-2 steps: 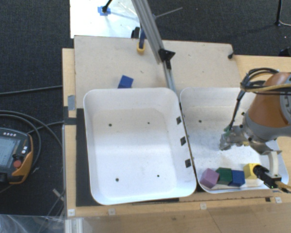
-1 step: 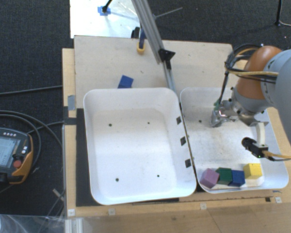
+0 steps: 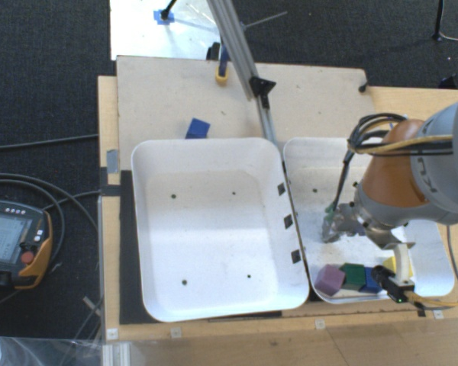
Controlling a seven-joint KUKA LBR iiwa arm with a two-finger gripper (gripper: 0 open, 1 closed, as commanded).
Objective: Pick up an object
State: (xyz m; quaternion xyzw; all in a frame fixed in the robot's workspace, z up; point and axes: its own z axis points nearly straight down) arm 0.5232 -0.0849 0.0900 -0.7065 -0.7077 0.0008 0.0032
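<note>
At the near edge of the right bin (image 3: 305, 166), toward its near-left corner, a purple block (image 3: 330, 279) is seen, with a green block (image 3: 354, 274) just beside it and a blue block (image 3: 371, 282) next, partly hidden under the arm (image 3: 412, 178). A yellow piece (image 3: 403, 264) lies near them. The gripper (image 3: 334, 227) is lowered into this bin, behind the blocks; nothing is seen between its fingers, and whether they are spread cannot be told. The left bin (image 3: 149, 204) adjoins it. A blue block (image 3: 198, 129) lies on the bench (image 3: 160, 90), behind the left bin.

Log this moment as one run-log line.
arm: over right bin | hand: low in bin, nothing seen held | purple block, green block: near edge
</note>
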